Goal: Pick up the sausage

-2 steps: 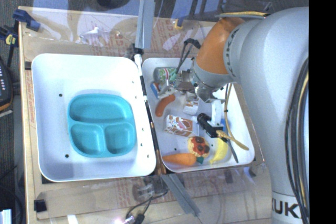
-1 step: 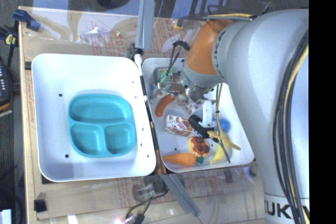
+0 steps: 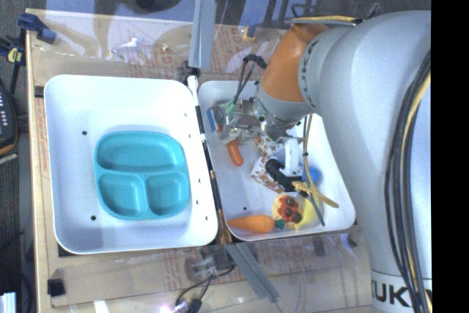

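The sausage lies in the right bin, a short reddish-orange piece on the white floor near the bin's left wall, its long axis running roughly toward and away from my gripper. It looks like a small toy: I judge it light, smooth and rounded, so it could roll or squirt out of a poor grip. I would take it across its middle, closing on the narrow width, not end to end.

My gripper hangs just above the sausage's upper end, close but not visibly holding it. I cannot tell whether it stands wide or narrow.

A patterned card lies just right of the sausage. An orange carrot and a yellow toy sit well apart by the bin's lower edge. The left bin holds a teal divided tray.
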